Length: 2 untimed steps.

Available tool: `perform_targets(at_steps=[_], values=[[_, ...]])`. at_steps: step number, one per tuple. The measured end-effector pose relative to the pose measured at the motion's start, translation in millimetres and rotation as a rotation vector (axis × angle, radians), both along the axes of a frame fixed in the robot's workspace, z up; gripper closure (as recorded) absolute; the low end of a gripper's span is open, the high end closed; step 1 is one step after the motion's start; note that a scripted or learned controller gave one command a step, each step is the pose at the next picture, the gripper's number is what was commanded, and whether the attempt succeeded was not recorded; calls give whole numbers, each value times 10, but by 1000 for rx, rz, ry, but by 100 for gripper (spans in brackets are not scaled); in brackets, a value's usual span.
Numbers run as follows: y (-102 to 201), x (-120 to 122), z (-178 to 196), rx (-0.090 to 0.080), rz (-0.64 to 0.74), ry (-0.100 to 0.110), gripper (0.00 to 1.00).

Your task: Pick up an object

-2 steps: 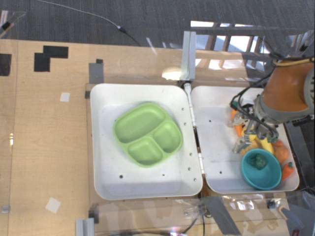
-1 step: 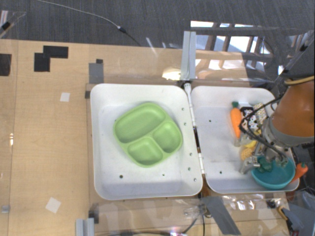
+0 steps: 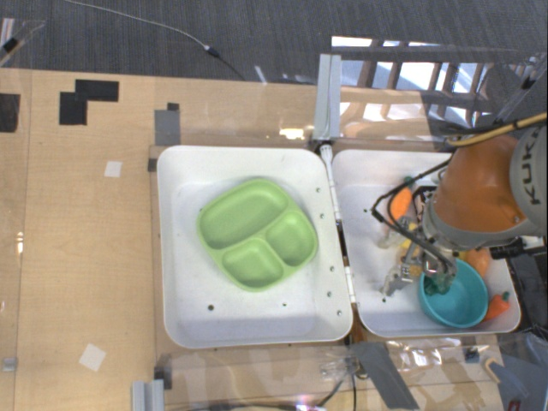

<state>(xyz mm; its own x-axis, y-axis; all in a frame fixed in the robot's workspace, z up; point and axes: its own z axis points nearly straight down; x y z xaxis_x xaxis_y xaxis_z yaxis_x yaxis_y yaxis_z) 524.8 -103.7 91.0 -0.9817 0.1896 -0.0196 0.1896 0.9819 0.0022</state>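
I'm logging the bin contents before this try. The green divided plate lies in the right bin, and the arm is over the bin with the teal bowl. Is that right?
Not quite. The camera view shows the green divided plate in the left bin, not the right one. The rest holds: the arm is over the right bin, where the teal bowl sits.

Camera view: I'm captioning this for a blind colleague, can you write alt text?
A grey and orange arm reaches from the right into the right bin, its gripper low beside a teal bowl and small orange items. The left bin holds a green divided plate.
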Motion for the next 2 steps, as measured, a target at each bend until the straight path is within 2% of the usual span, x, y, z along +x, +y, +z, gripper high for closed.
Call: perform_targets(at_steps=[1, 2], values=[[3, 719, -14, 0, 3, 3, 0], [-166, 43, -2, -1, 33, 5, 0]])
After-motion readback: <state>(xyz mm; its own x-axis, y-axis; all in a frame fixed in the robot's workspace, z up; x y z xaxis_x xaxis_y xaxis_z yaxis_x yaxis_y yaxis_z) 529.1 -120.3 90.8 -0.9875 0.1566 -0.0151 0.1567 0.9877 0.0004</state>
